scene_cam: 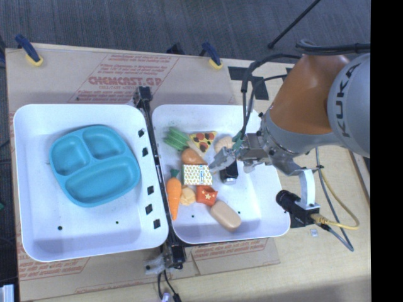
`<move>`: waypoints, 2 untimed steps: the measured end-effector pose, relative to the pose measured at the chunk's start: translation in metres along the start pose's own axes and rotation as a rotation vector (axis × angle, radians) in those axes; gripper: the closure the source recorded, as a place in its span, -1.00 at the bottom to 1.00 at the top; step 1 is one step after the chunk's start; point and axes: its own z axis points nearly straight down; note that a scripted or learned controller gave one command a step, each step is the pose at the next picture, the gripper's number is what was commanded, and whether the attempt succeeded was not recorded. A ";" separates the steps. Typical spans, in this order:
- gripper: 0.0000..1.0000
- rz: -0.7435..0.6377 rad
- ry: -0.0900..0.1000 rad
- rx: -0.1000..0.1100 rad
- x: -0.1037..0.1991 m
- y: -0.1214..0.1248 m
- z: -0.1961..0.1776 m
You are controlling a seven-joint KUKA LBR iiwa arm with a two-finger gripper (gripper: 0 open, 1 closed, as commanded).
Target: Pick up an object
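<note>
**Gripper low over a crowded toy-food pile**

The KUKA arm (pixel 315 106) reaches in from the right across the 2 white bins. The left bin (pixel 38 231) carries a blue divided plate (pixel 94 164). The right bin (pixel 264 222) holds the candidates: an orange carrot (pixel 174 197), a tan bread roll (pixel 225 216), a yellow patterned box (pixel 198 175), a pizza slice (pixel 203 141), a red cube (pixel 206 195). The gripper (pixel 228 167) sits just right of the box; whether it is released or clenched, I cannot tell.

Risk, as I judge it: pieces touch or overlap, so a closing grasp may wedge between 2 items, nudge the box aside, or come up with nothing.
</note>
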 end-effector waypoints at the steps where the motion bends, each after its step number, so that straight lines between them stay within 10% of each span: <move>1: -1.00 -0.011 0.000 0.002 0.009 0.033 0.091; 2: -1.00 -0.174 -0.006 -0.012 0.000 0.063 0.159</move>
